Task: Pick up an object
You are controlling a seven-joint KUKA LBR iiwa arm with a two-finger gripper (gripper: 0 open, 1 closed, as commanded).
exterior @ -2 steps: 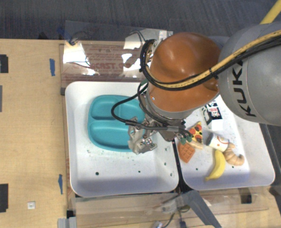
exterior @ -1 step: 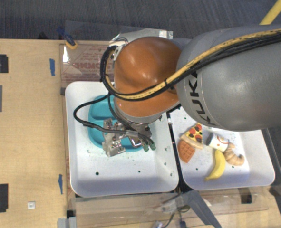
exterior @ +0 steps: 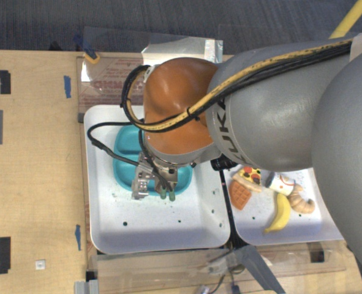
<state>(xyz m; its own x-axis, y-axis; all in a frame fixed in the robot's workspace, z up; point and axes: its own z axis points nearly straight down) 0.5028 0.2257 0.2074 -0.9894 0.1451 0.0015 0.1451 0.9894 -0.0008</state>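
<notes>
In the camera view, the jaws (exterior: pixel 153 188) hang low over the left bin (exterior: pixel 107 225), at the lower edge of a teal tray (exterior: pixel 127 158) that lies in that bin's upper middle. Whether the jaws are apart or together cannot be told. The tray lies flat, mostly hidden under the orange wrist, its long axis unclear. The right bin (exterior: pixel 309 222), at lower right, holds a banana (exterior: pixel 280 214) standing roughly upright in frame, a waffle-like toy (exterior: pixel 239 195) and other small food-shaped items.
</notes>
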